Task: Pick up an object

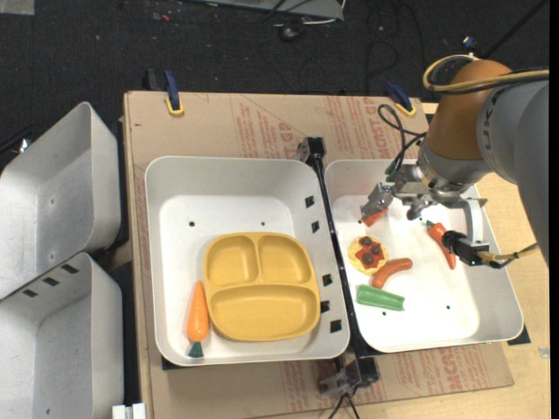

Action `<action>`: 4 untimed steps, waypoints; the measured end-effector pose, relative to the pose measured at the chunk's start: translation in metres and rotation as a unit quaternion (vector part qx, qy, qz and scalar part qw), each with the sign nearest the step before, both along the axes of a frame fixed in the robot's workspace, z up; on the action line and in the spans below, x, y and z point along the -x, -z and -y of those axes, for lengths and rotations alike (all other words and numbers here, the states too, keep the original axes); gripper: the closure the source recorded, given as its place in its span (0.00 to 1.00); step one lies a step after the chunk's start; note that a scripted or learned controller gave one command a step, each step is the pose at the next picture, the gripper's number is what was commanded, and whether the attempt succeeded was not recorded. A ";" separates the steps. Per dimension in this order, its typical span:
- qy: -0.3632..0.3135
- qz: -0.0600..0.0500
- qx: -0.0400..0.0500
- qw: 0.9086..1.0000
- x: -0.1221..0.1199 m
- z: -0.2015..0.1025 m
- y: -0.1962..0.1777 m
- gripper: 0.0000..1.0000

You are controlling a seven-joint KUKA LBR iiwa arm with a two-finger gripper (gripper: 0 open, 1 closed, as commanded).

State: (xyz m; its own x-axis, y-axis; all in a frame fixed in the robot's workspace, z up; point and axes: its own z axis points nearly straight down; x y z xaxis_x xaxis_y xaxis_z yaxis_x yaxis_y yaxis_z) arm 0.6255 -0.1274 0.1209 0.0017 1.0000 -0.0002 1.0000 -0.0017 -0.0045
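Overhead view of two white bins with gripper (pixel 395 201) poised low over right bin (pixel 498 317).
Impossible to tell whether jaws are open or shut. Just below jaws: small pizza toy (pixel 367 252), sausage (pixel 391 271), green bean pod (pixel 380 298). Beside jaws on arm side: orange carrot piece (pixel 442 241). Well away across divider in left bin (pixel 166 234): yellow compartment plate (pixel 261 285), with carrot (pixel 197 314) touching its edge.

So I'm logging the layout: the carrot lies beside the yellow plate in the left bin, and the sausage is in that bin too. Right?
Not quite. The camera view shows the sausage in the right bin, near the green bean. The carrot does lie beside the yellow plate in the left bin.
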 end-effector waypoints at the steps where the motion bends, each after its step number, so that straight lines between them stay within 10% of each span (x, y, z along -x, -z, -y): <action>1: 0.000 0.003 0.000 1.000 -0.002 0.000 -0.014 1.00; 3: -0.002 0.005 0.000 1.000 -0.001 0.001 -0.106 1.00; 4: -0.005 0.001 -0.001 1.000 0.005 -0.056 -0.098 1.00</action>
State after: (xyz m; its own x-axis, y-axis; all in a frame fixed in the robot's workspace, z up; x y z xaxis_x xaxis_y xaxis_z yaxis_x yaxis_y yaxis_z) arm 0.6208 -0.0711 0.2191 -0.0075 1.0000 0.0022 1.0000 0.0075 -0.0017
